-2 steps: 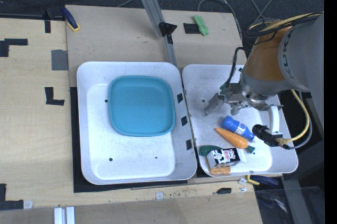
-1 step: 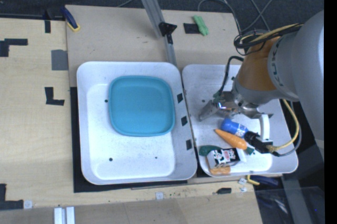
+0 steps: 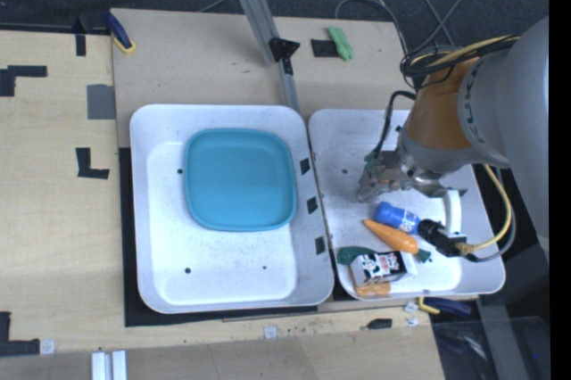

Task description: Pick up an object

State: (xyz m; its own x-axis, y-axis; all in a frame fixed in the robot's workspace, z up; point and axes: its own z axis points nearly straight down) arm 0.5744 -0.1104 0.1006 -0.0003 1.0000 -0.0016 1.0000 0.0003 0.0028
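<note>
Stage: pick not yet made, by my read | my gripper (image 3: 373,184) low in right bin (image 3: 343,133), nothing visibly between its parts, grip state: cannot tell | candidates: blue bottle (image 3: 395,216), carrot (image 3: 390,235), small carton (image 3: 380,265) just nearward | left bin (image 3: 147,191) bears teal plate (image 3: 239,178) | left: grasp, lift.

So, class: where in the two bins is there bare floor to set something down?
Left bin: the strip below the blue plate. Right bin: its far-left part, beside the hand. Crowded: the near end, around the carrot and bottle.
</note>
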